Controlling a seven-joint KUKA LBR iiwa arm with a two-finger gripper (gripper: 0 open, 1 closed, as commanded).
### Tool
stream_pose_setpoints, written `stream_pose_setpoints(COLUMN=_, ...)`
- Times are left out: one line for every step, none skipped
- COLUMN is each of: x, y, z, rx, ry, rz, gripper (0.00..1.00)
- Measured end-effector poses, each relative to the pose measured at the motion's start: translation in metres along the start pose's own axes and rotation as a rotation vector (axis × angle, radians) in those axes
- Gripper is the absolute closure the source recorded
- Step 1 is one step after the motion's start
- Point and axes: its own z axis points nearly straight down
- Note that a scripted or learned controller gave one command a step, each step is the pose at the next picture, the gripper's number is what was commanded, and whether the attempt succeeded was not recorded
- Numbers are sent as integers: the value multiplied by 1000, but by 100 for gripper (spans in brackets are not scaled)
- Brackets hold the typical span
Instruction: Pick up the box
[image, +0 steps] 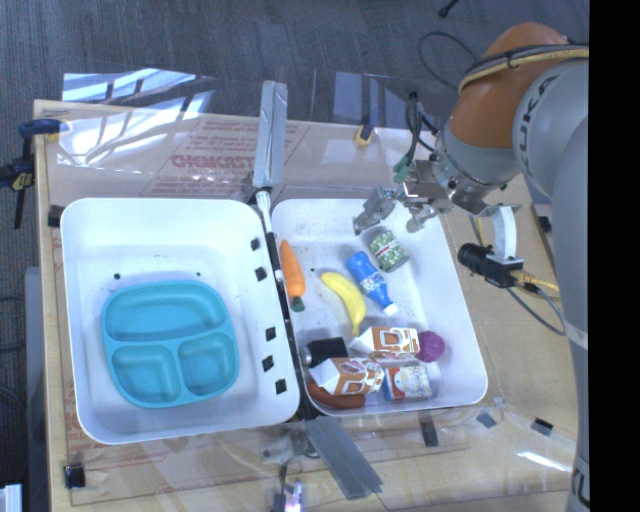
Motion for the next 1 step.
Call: stream_pose_setpoints(x=-5, y=-93, z=144, rx=1, ry=1, rz=61, gripper=0)
